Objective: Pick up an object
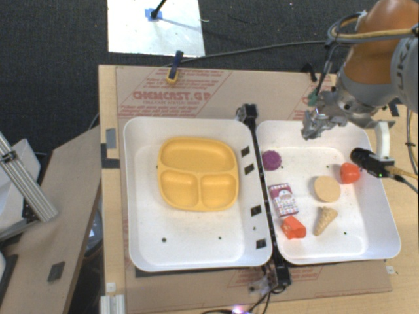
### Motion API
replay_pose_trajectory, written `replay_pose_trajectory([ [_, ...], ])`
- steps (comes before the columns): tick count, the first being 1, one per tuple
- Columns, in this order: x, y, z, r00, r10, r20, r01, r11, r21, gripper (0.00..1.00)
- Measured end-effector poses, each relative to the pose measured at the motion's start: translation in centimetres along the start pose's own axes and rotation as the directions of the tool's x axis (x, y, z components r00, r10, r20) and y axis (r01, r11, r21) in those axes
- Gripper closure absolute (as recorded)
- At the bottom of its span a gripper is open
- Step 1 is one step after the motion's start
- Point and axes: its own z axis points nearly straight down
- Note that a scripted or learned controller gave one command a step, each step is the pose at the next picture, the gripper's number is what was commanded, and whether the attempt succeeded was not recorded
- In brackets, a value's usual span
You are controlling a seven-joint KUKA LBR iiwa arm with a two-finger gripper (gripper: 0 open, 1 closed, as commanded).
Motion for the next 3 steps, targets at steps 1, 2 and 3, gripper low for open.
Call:
replay_pose_trajectory([
  [1, 5.2, 1.9, -0.3, 1.000, -0.001, -0.001, 0.001, 1.000, -0.001, 1.00],
  [2, 10.6, 2.1, 0.6, 1.000, -0.001, -0.001, 0.001, 1.000, 0.001, 1.00],
  [3, 14.7, 4.2, 1.9, 1.000, 0.000, 0.000, 0.000, 1.000, 0.000, 1.00],
])
